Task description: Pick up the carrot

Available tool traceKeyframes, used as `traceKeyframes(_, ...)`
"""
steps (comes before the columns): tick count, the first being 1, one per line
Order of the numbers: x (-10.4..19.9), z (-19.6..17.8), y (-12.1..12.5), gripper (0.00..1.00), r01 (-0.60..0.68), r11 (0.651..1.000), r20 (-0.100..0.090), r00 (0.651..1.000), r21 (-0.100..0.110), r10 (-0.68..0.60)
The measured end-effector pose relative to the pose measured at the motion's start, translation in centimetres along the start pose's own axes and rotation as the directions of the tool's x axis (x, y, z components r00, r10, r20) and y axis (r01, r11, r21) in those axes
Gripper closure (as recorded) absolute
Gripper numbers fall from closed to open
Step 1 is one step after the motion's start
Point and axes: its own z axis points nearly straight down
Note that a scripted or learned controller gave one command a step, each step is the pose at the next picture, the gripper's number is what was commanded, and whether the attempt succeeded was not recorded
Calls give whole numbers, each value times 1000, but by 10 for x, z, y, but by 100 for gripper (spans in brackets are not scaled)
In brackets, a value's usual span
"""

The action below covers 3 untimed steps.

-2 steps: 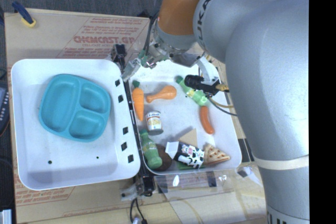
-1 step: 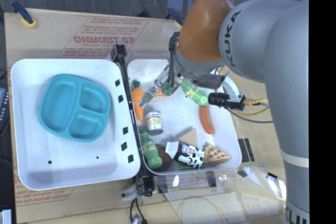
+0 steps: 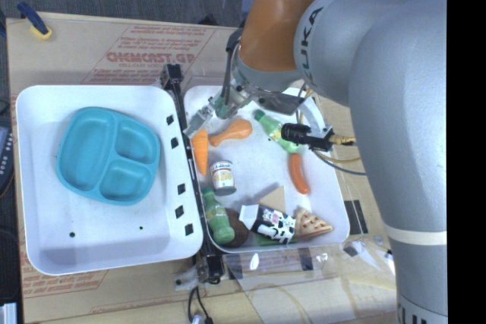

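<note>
Carrot (image 3: 200,151) lies in the right bin (image 3: 334,193), close against its left wall, long axis running up and down the view. The gripper (image 3: 215,111) hangs just above the carrot's top end, near the upper left corner of that bin; whether it touches the carrot or how its claw stands, I cannot tell. The grey arm (image 3: 380,72) with its orange band (image 3: 273,19) crosses the upper right of the view. Beside the carrot sit a chicken drumstick (image 3: 234,132) and a small jar (image 3: 222,176). Farther right lie a sausage (image 3: 299,173) and a green bottle (image 3: 268,123). Toward the near edge are a green vegetable (image 3: 218,221), a cow-patterned carton (image 3: 275,224) and a pizza slice (image 3: 311,224). The left bin (image 3: 45,239) holds a blue divided plate (image 3: 108,154).
</note>
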Motion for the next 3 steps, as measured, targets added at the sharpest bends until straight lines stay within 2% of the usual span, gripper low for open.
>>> traceKeyframes(1,6,1,-32,0,-168,986,-3,986,8,168)
traceKeyframes(3,6,1,-32,0,-168,986,-3,986,7,168)
